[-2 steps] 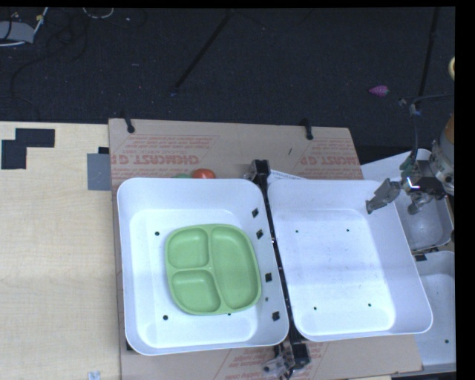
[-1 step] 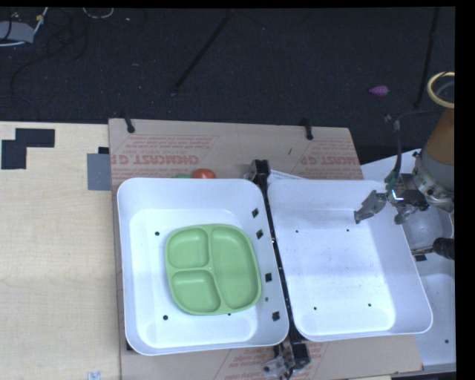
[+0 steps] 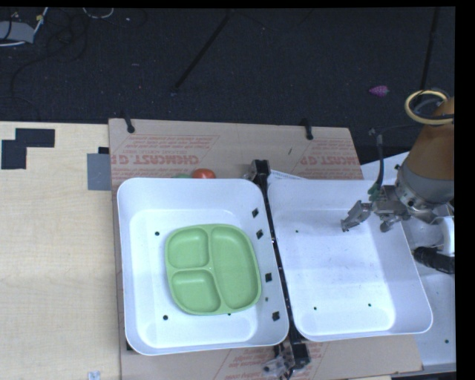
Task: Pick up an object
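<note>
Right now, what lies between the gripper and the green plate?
In the camera view: bare floor of the right bin, then the black-clipped divider, between gripper and green plate.

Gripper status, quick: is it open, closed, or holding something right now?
Gripper: over the right bin, nothing seen held; open or closed cannot be told.

Bench and bins from above

Two shallow white bins sit side by side, the left bin and the right bin, joined along a black clip strip. They rest on a cardboard sheet printed with red lettering, on a pale wooden bench with dark patches at its far left. Beyond lies dark carpet with cables.
</note>
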Action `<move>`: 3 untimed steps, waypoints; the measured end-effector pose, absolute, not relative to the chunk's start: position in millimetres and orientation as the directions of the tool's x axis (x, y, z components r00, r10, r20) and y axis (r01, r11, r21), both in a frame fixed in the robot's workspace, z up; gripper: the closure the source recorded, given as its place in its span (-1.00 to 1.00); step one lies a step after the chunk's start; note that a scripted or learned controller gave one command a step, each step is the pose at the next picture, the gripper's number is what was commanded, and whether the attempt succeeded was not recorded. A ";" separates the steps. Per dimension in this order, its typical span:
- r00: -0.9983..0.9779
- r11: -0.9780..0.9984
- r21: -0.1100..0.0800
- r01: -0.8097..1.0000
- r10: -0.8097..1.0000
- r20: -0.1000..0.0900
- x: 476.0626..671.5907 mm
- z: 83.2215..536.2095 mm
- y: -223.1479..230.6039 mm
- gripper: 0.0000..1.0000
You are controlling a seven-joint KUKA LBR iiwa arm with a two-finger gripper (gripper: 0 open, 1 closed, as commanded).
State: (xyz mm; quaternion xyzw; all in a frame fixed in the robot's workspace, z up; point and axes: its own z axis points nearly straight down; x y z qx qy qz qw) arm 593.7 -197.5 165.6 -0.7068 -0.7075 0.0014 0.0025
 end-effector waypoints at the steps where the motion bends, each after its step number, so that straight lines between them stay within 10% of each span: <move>1: 0.001 -0.001 -0.007 1.000 1.000 0.003 584.7 109.8 -189.9 -1.00; 2: 0.002 -0.002 -0.003 1.000 1.000 0.001 585.8 123.3 -191.0 1.00; 3: -0.001 0.001 0.003 1.000 1.000 -0.001 594.9 170.1 -192.1 1.00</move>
